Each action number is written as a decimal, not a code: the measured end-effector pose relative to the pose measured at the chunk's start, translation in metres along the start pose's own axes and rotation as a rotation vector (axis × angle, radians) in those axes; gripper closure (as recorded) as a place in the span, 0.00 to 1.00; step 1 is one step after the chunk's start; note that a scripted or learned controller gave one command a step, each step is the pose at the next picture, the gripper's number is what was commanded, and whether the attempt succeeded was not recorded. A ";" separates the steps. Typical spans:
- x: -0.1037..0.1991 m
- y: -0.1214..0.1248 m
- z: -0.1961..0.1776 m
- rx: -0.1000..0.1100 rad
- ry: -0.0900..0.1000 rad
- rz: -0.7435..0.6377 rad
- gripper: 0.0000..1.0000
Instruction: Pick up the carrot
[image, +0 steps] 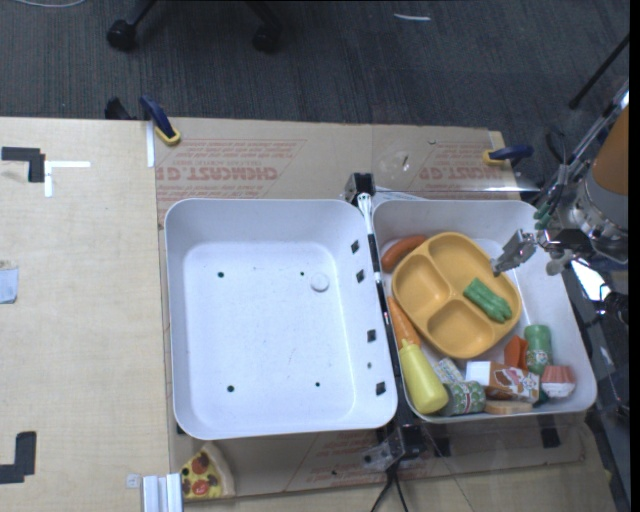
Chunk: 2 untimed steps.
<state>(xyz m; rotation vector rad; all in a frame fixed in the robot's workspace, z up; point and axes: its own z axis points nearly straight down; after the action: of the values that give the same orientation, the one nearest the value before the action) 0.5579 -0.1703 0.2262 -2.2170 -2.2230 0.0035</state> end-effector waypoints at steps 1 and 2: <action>-0.032 0.031 0.127 -0.015 -0.004 0.041 0.00; -0.032 0.032 0.117 -0.020 -0.003 0.043 1.00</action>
<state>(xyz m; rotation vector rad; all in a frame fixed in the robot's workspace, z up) 0.5901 -0.2022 0.1093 -2.2756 -2.1864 -0.0149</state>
